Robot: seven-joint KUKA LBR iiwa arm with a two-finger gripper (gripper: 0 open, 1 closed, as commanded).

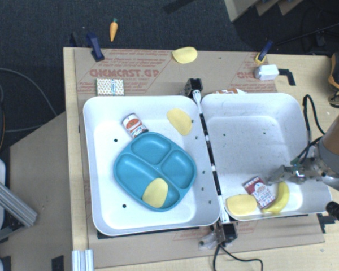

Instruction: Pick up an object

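The arm reaches in from the right, and its tool [287, 173] hangs low over the right bin [254, 114], near that bin's front right corner. The metal tip points left toward the objects there, but whether its two halves stand apart or together cannot be told at this slant. Nothing shows between them.

Just below the tool lies a banana [281, 199], curved along the front wall. Touching the banana's left side is a small red packet [259, 191], tilted, and left of that a pale yellow piece [241, 205] rests in the front left corner of the same bin. The packet overlaps the piece's right edge.

The left bin [99, 151] holds a blue divided plate [154, 170], turned at an angle. A yellow lump [155, 192] sits in the plate's front compartment. Behind the plate, a small can [134, 125] with a red and white label lies on its side, and to its right a yellow chip [180, 121] leans near the back right corner of that bin.

On the surface [141, 66] behind the bins lie a yellow disc [185, 55], a patterned square [110, 86], a blue clip [94, 47] and a white block [268, 71]. A small carrot [113, 30] lies on the dark floor beyond the surface.
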